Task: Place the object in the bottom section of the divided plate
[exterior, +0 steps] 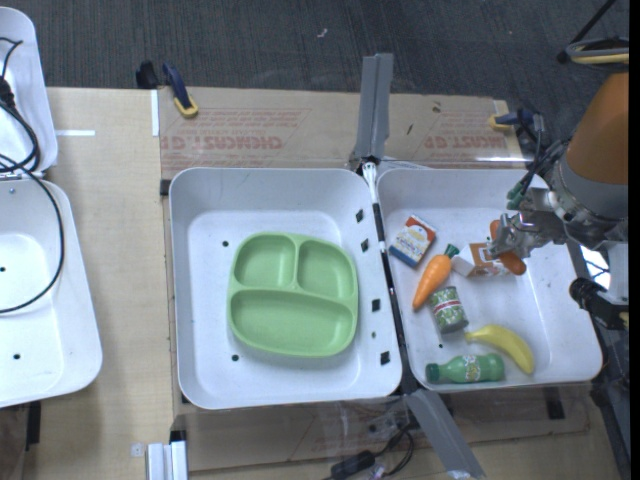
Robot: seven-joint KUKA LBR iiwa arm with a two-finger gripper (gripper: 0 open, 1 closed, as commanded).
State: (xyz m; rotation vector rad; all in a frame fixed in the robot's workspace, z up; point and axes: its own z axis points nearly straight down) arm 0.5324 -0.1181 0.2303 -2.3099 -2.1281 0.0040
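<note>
Arm (600, 183): grey casing with a broad orange band above the wrist, rounded in section. Below the band sits a grey collar, then a darker wrist section. Black cables run along the arm's outer side, just behind the hand. Gripper (515, 230): small metallic silver-grey assembly with dark fittings; finer detail of screws or markings is too blurred to tell.

Green divided plate (293, 297) lies flat in the left bin (190, 268).
</note>
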